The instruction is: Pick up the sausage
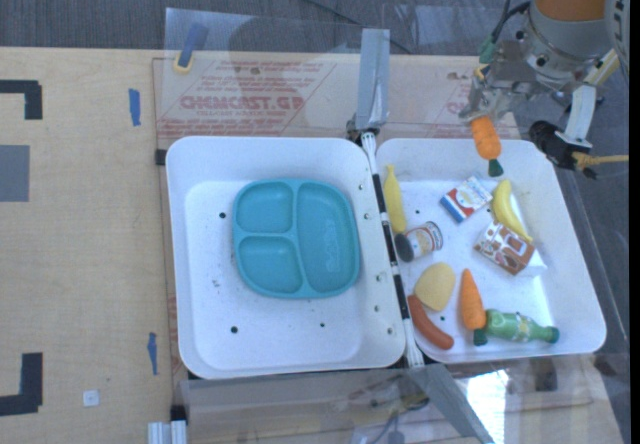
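Observation:
The sausage [430,324], reddish-brown, lies in the front left corner of the right bin [580,262], beside the divider and just below a pale yellow round item [435,284]. My gripper [482,112] hovers over the back edge of that bin, far from the sausage. An orange carrot with a green tip [487,142] hangs from between its fingers, so the gripper is shut on the carrot.
The right bin also holds a banana [510,209], a yellow piece along the left wall [394,197], a small can [425,239], a little box [467,200], a brown carton [505,249], a second carrot [470,299] and a green bottle [515,329]. A blue divided plate [297,237] lies in the left bin [195,262].

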